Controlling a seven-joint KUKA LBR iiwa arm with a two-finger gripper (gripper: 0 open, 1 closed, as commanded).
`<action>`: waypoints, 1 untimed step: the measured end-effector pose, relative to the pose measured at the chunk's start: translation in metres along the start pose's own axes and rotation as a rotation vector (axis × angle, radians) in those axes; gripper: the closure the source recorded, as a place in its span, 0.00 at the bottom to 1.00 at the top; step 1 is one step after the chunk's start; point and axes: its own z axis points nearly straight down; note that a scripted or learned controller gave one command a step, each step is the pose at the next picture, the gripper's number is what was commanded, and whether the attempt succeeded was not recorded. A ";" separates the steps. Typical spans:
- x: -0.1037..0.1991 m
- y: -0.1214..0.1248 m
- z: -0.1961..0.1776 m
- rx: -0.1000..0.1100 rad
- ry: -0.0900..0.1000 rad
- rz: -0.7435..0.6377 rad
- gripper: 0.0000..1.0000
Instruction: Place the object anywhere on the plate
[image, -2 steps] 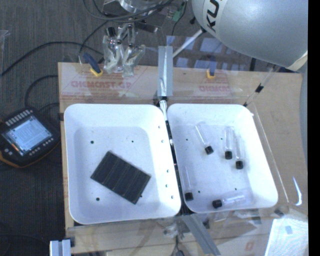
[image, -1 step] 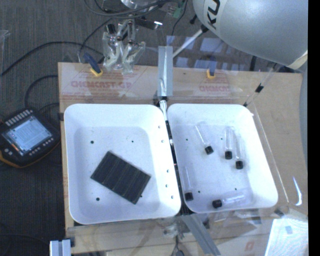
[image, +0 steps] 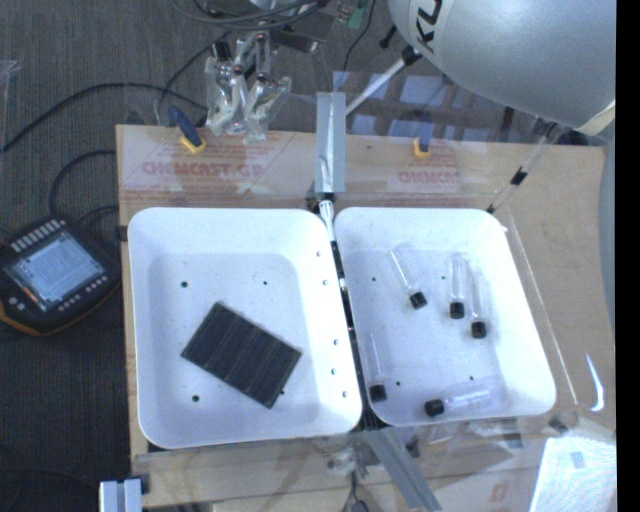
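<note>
**Pincer parked past the bins, hard to read**

Heads up: the arm (image: 500, 45) is cut off at the top right edge, so you only get a big grey dome of it. The pincer (image: 240, 90) is a shiny tangle at 12 o'clock of the left bin (image: 150, 300), off past the far rim over the desk (image: 560, 180). You can't tell if it's open or closed, and nothing reads as gripped.

Five clear tubes with black caps lie in the right bin (image: 520, 300), well away at about 4 o'clock from the pincer: tube one (image: 407, 275), tube two (image: 458, 285), tube three (image: 477, 308), tube four (image: 374, 368) and tube five (image: 460, 402). Their clear bodies nearly vanish against the white.

The plate (image: 241, 354), dark and ribbed, lies flat and skewed in the left bin, at 6 o'clock from the pincer.

A metal bar (image: 330, 140) sits at 12 o'clock between the bins, and a pendant (image: 50, 275) at 9 o'clock.
</note>
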 end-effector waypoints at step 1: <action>-0.001 -0.001 -0.008 -0.002 -0.007 0.003 1.00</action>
